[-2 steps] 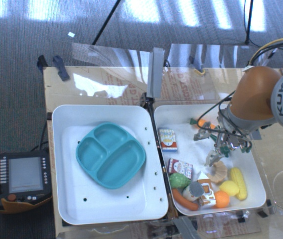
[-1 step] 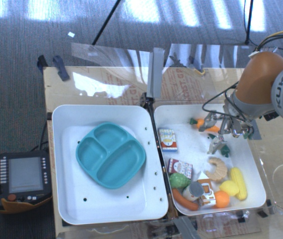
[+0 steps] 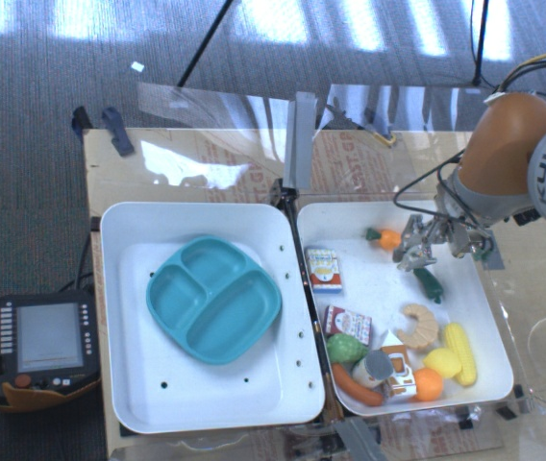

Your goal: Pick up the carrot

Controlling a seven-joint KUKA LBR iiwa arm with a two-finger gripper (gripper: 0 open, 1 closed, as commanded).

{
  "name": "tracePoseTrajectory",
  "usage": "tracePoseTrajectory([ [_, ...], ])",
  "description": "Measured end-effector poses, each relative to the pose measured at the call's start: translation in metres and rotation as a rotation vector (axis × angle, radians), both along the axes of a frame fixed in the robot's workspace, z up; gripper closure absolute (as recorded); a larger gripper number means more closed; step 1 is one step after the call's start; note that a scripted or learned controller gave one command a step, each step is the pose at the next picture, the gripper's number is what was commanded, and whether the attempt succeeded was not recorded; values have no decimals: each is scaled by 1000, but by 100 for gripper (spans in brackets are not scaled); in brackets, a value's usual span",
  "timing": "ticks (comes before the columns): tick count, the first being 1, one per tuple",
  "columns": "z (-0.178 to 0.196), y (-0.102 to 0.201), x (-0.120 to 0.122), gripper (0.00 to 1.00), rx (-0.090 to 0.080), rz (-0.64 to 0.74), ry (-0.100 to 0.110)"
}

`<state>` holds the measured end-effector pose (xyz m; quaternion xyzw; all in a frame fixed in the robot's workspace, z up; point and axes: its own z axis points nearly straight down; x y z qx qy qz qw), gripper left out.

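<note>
Approach step, apparently: the gripper (image 3: 425,248) hovers just right of the carrot (image 3: 385,239), which lies at the far side of the right bin (image 3: 499,339), ungrasped; grip state cannot be told; next, centring over the carrot and descending.

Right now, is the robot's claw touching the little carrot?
Cannot tell. In the camera view the gripper sits right beside the carrot, but the slanted angle hides any contact or gap.

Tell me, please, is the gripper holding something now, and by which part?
It cannot be told. The gripper is low in the right bin, just right of the carrot, but no object is clearly seen between its fingers.
</note>
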<state>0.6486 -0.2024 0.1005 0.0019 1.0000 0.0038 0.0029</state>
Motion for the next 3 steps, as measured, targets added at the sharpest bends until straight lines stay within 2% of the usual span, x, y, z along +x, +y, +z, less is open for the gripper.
tracePoseTrajectory([
  [1, -2, 0, -4, 0, 3, 0, 18],
  [2, -7, 19, -9, 0, -8, -279, 20],
  [3, 3, 21, -5, 100, -7, -276, -2],
])
